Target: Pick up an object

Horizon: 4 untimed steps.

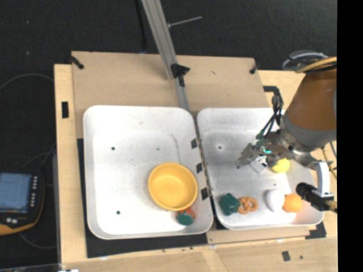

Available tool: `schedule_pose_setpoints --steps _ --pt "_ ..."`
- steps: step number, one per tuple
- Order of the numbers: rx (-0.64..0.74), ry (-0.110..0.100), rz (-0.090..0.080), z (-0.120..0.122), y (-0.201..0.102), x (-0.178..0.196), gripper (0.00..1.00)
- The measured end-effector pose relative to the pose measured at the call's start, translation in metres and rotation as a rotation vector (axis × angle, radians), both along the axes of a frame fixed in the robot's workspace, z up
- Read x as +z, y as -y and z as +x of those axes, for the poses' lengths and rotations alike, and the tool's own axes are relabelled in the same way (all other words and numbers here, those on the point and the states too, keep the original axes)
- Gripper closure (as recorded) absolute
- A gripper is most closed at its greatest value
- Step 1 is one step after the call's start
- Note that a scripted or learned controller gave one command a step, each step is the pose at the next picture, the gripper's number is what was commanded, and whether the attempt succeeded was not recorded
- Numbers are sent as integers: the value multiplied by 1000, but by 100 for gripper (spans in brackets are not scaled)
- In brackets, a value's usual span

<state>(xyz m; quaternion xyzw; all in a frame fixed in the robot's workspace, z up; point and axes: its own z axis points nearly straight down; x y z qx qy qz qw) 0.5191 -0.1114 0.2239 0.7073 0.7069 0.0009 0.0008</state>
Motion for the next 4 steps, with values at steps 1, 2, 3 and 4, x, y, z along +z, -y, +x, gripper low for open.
schedule_pose_setpoints --steps 1,2,3,4 --pt "0 -8 -1 -6 2 -62 0" --pt "0 -4 -2 -6 4 -124 0" --pt "-2 -3 1 -6 5 -123 0" --pt "-7 2 0 -4 6 -112 100"
